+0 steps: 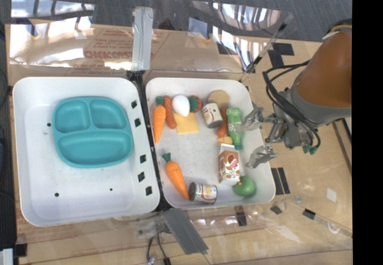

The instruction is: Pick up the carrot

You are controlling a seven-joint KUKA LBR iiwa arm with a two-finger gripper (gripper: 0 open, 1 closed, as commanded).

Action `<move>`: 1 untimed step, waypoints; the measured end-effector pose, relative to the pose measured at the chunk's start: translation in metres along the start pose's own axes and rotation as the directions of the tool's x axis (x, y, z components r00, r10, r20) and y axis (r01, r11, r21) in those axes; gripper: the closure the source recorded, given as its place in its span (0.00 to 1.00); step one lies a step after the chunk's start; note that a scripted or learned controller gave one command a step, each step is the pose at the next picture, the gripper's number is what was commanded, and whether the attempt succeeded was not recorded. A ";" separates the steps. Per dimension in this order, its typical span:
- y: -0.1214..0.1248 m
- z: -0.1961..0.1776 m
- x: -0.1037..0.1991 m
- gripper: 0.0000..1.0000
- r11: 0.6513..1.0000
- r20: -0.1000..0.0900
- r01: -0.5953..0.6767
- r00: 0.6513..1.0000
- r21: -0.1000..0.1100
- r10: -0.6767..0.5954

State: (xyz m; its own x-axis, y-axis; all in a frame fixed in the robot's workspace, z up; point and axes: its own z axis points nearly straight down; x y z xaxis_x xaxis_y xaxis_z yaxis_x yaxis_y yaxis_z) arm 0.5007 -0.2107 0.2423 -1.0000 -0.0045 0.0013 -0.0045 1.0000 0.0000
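Two orange carrots lie in the right bin (pixel 197 201). One carrot (pixel 175 177) with a green top rests near the bin's front, pointing toward a can. A second carrot (pixel 158 122) lies along the bin's left wall near the back. My gripper (pixel 256 136) hangs over the bin's right rim with its fingers spread open and nothing between them. It is well to the right of both carrots, beside a green bottle (pixel 234 125) and a juice carton (pixel 228 163).
The right bin also holds a white egg (pixel 180 104), a yellow cheese slice (pixel 187 124), two cans (pixel 211 114), a green apple (pixel 244 186) and a brown round item (pixel 219 98). A teal divided plate (pixel 91 130) sits in the left bin (pixel 36 198).
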 end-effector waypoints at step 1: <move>0.001 0.148 0.013 0.00 0.998 0.009 -0.067 0.998 0.003 0.067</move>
State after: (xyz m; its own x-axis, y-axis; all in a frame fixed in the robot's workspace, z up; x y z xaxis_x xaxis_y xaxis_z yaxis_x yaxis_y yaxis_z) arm 0.4870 -0.2093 0.0947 -0.9980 0.0623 -0.0077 0.0623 0.9981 -0.0027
